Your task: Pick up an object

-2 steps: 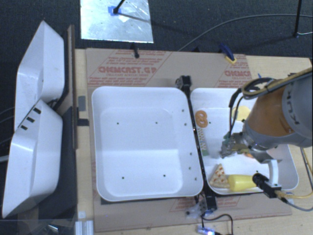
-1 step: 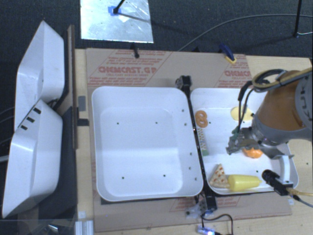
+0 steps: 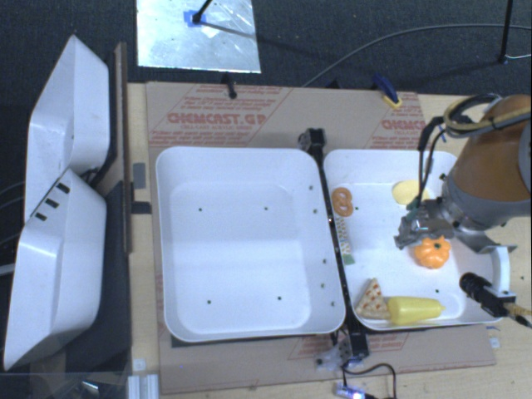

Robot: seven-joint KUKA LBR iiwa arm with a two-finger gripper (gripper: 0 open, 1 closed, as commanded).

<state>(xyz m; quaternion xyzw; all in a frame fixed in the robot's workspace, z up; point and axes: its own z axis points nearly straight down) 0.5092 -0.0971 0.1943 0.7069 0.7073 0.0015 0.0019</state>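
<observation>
A: From the camera view, what is hard to make out?

B: The jaws (image 3: 413, 227) themselves. The grey arm with its orange band (image 3: 492, 169) covers the far right of the right-hand shallow white plastic bin (image 3: 366, 169), and the dark metal tip is blurred, so I cannot tell whether it is wide, narrow or holding anything.

A: And the things to pick?

B: All in that bin. A small round orange pumpkin-shaped toy (image 3: 432, 253) lies just beside the tip, partly under the wrist. A pale yellow rounded piece (image 3: 405, 192) is half hidden behind the arm's cables. Near the bin's left wall is an orange pretzel-like ring (image 3: 342, 201). At the front wall lie a triangular pizza-slice toy (image 3: 372, 299) and a smooth yellow oblong block (image 3: 414, 309), touching.

A: Left of that bin?

B: A second smooth white bin (image 3: 245, 239), on the cardboard-covered desk (image 3: 274, 110).
</observation>
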